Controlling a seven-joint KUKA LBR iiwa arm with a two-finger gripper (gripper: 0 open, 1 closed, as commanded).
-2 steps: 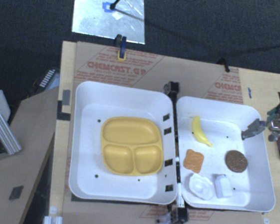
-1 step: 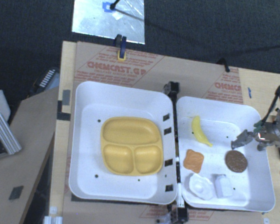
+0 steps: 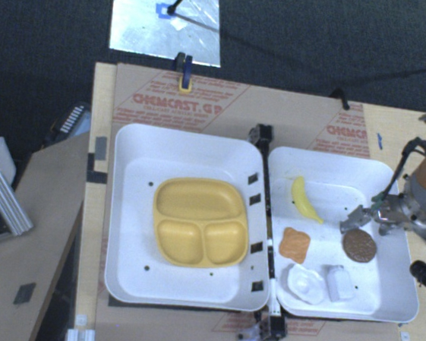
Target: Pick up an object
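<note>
Gripper (image 3: pixel 356 218) position is what you should read first: the grey metal tip sits low in the right white bin (image 3: pixel 395 297), reaching in from the right under the arm's orange band. Whether anything is clenched or released there you cannot tell; the tip is too small and blurred to judge, and nothing is visibly held.

The closest candidate is the round brown disc-shaped cookie (image 3: pixel 359 245). It lies just below and slightly to the right of the tip, close beside it, possibly touching the wrist hardware at its upper edge; you cannot be sure. Being round, it has no long axis, so any approach angle would serve.

The yellow plastic banana (image 3: pixel 305 200) lies to the left of the tip, near but clearly apart, its long axis running from upper left to lower right. A grasp there would probably want to close across that axis.

Further off, toward the front of the same bin, you have the flat orange piece (image 3: pixel 295 244), the white crumpled lump (image 3: pixel 305 283) and the small white block (image 3: pixel 338 282).

The yellow three-compartment plate (image 3: pixel 198 221) sits alone in the left white bin (image 3: pixel 127 217), well apart from the tip and across the divider.

Judging from this, the pick is not yet made, and the cookie is the shortest move.
</note>
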